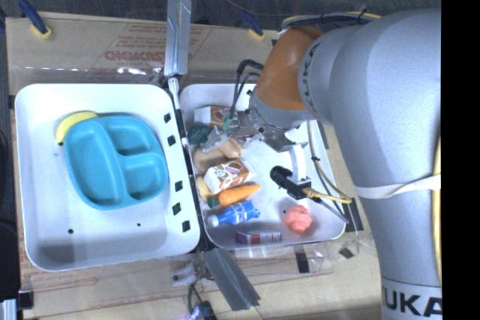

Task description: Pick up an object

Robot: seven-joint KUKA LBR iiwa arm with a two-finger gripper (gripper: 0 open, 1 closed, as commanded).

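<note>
The right bin [330, 230] holds a heap of small items. Among them are an orange carrot [238, 194], a blue bottle [234, 215], a pink toy [298, 219], a dark tube [259, 237] and a printed snack packet [226, 174]. A tan bread-like piece [214, 155], a dark green thing [199, 135] and a small brown box [220, 115] lie at the bin's upper left. My gripper [234, 130] is low over that upper-left cluster, just right of the green thing. The wrist hides what lies under it.
In the left bin [45, 236], a blue divided tray [116, 161] lies with a yellow banana [73, 121] peeking out at its top left. A metal divider [177, 34] stands between the bins. The arm's grey body covers the right bin's right side.
</note>
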